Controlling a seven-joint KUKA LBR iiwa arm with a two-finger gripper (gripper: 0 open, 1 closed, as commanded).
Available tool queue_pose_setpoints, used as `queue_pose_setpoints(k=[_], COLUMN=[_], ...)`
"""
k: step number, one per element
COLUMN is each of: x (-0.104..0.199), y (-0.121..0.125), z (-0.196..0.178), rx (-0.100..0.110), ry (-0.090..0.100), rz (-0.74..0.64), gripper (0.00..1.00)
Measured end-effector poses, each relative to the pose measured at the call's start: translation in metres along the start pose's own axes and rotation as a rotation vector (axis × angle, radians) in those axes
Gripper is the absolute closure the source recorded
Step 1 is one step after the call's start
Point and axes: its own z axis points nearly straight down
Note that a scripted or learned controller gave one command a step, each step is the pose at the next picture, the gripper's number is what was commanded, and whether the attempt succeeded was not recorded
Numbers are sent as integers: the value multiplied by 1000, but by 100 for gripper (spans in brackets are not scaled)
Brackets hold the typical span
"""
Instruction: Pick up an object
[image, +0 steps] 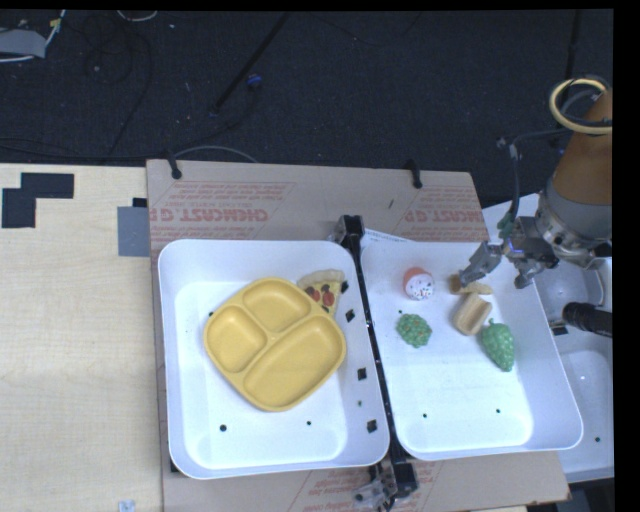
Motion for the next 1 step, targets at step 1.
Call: queue_pose_setpoints(k=[1], x=[0], y=[2], z=[-7], rx=[-12], ry=[-2], rz=[-2], gripper=[0])
